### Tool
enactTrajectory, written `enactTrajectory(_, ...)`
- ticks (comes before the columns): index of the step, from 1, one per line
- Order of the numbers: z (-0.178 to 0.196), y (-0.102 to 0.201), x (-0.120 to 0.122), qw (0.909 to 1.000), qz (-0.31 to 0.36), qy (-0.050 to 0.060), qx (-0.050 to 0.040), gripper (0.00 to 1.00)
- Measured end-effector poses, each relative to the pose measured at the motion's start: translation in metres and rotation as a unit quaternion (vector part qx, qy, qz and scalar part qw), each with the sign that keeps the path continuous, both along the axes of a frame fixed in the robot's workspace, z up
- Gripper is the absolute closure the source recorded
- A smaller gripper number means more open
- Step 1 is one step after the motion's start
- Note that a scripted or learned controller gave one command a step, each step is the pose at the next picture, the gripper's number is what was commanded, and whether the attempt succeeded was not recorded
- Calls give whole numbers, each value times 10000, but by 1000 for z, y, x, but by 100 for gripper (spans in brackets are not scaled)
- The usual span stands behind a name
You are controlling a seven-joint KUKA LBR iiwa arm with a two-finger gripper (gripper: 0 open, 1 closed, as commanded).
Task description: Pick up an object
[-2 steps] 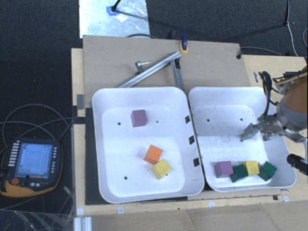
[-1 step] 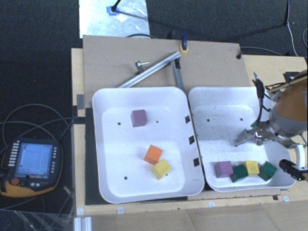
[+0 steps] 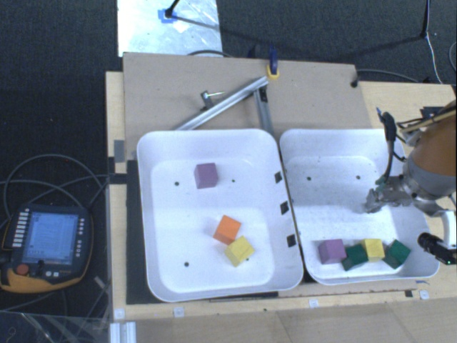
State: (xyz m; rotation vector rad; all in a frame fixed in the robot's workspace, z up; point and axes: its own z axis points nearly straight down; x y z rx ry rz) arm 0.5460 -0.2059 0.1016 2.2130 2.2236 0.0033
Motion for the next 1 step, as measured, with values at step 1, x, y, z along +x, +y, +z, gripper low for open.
enactTrajectory(1,60,-8,8,10000,-2,-17,-9,100)
